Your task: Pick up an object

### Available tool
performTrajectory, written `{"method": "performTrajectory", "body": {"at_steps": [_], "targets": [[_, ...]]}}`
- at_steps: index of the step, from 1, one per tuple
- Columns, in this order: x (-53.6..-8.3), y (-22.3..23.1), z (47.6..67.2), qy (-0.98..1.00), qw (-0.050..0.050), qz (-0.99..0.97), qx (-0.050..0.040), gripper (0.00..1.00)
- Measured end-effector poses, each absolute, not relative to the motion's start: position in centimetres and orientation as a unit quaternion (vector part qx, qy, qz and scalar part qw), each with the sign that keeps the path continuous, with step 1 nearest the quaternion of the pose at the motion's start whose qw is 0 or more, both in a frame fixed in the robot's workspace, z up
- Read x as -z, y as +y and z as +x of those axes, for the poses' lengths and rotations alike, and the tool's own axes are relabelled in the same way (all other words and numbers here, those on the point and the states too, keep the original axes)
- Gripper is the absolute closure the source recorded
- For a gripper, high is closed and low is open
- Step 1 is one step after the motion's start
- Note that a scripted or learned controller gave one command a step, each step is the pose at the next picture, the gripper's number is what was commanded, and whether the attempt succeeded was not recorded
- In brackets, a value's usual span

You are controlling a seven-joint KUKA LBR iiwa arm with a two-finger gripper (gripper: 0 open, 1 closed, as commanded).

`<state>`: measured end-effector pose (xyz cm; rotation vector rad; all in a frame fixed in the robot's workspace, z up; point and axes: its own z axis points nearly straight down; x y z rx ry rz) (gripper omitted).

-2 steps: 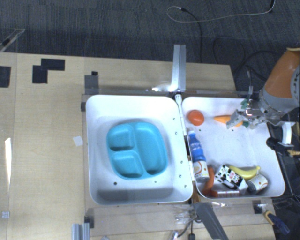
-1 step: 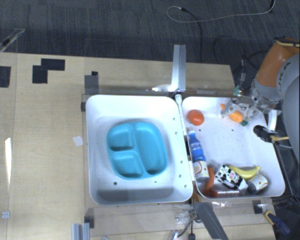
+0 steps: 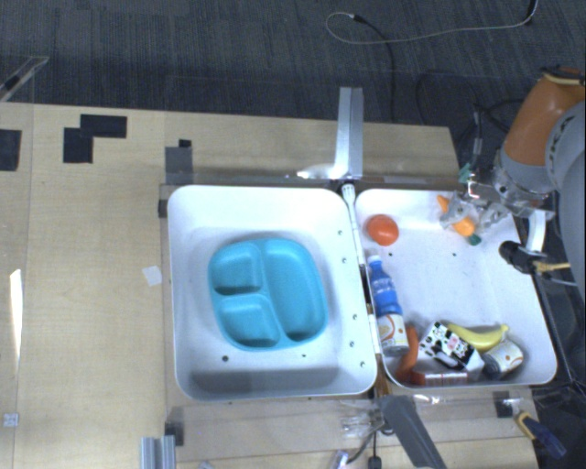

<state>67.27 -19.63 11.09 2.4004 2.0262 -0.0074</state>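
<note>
One small orange object (image 3: 463, 224) sits half hidden under the hand (image 3: 472, 209); its grip unreadable.

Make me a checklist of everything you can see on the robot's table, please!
Surface: wooden bench bearing the left bin and right bin.
Job's things: orange ball, blue bottle, banana in a pile at the right bin's near edge.
Clutter: blue divided tray in the left bin.
Grippers: gripper at the right bin's far corner, small orange piece beside it; grasp unclear.
Cables: thin cable on the dark floor.
Surroundings: black tape marks.
</note>
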Motion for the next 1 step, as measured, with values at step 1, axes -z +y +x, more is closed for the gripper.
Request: {"method": "performTrajectory", "body": {"at_steps": [1], "targets": [[-19.98, -14.74, 65.89, 0.665, 0.003, 0.746, -0.0026, 1.00]]}}
